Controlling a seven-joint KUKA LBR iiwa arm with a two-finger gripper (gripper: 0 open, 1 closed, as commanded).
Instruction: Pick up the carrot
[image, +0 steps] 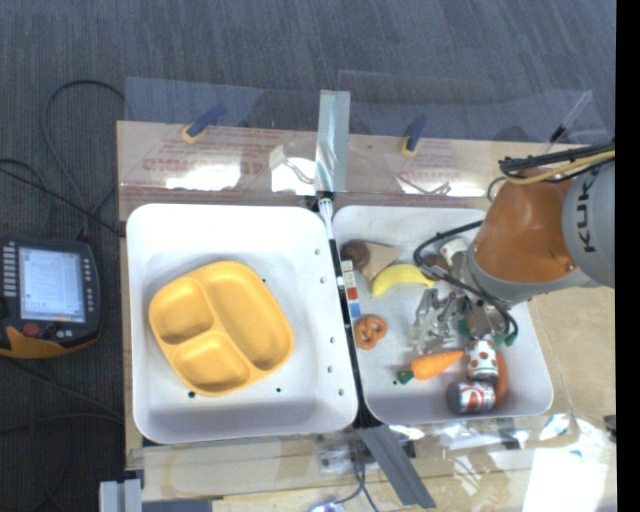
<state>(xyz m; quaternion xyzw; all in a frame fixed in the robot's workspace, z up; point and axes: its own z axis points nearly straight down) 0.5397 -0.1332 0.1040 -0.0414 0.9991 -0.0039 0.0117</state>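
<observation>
The small orange plastic carrot (436, 366) lies in the right white bin (388, 400), at 6 o'clock from the metal two-finger gripper (436, 322). Can't tell its opening. I'd drop straight down, straddling mid-carrot.

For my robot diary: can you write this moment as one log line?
task: pick carrot | end effector: above carrot, right bin | carrot: lying in bin, not held | nearby: banana, can
</observation>
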